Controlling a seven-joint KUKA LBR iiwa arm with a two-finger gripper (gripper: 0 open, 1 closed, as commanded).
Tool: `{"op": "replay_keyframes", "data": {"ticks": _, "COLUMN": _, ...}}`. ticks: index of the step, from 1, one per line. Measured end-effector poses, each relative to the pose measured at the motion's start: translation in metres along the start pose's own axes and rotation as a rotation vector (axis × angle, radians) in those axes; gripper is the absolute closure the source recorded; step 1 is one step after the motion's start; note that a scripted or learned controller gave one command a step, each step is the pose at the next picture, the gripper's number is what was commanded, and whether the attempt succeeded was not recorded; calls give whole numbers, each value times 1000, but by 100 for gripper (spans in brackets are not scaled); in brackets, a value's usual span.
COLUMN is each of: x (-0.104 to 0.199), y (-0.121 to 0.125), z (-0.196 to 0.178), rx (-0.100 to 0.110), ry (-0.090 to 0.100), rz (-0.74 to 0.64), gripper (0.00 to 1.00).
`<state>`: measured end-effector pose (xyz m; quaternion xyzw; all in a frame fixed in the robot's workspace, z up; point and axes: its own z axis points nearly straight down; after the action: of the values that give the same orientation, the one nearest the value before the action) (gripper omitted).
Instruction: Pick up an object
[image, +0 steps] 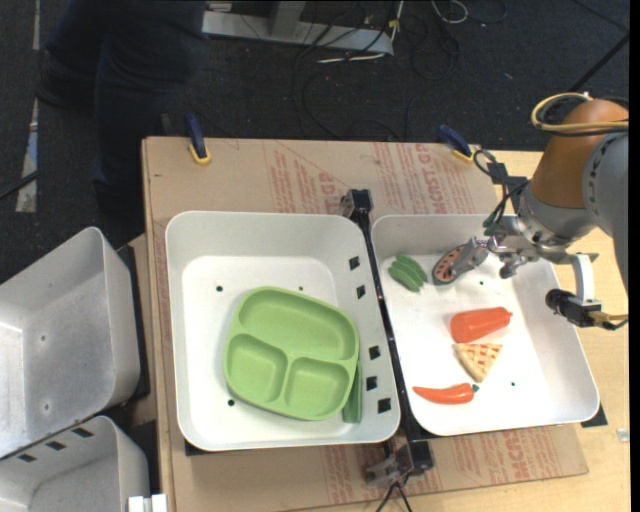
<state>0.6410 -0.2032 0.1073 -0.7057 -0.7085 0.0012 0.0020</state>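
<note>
Camera view: the gripper (497, 250) hangs over the right bin (560, 400), grip state unclear, beside a dark food toy (452, 264); approach stage, I'd say, needing descent.

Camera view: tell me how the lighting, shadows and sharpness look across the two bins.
Camera view: even, soft light on both bins; the left bin and right bin read bright white without harsh glare; the green tray casts only a faint shadow; the toy foods are fairly sharp, while the gripper looks slightly soft; the floor beyond the bench is dark.
</note>
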Motion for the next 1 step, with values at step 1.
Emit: {"op": "replay_keyframes", "data": {"ticks": 1, "x": -1, "y": 2, "z": -15, "rx": -9, "ry": -4, "rz": -1, "gripper": 100}}
